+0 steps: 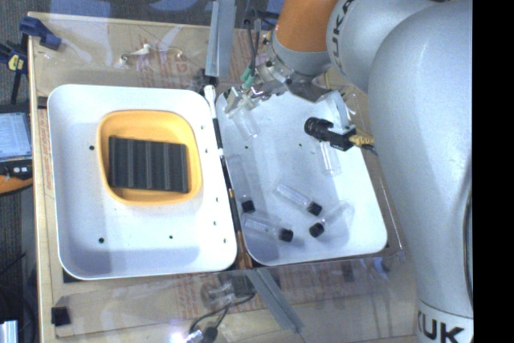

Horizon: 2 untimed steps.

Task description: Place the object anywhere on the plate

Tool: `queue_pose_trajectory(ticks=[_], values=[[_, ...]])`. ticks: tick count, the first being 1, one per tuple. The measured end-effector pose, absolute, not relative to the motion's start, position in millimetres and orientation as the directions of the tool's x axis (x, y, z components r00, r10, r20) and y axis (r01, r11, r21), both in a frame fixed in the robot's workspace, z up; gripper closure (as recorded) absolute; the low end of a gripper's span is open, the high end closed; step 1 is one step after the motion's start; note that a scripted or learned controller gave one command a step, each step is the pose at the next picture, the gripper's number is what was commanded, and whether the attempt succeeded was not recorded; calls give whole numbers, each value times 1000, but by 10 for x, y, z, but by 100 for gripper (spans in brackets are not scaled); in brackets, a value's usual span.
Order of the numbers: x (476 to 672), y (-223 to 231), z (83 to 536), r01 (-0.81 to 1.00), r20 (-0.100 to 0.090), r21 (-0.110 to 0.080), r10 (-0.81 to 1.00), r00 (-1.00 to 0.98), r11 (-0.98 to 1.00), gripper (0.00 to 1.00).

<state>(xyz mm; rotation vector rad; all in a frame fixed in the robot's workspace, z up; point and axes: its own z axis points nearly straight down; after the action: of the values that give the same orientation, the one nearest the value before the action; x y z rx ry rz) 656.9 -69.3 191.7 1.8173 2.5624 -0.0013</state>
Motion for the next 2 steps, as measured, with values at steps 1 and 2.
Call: queue_pose_trajectory(ticks=[1, 2], values=[[6383, -516, 1914, 867, 2, -3, 867, -499, 499, 100], [6142, -354, 1912, 718, 3, -3, 718, -696, 696, 100]])
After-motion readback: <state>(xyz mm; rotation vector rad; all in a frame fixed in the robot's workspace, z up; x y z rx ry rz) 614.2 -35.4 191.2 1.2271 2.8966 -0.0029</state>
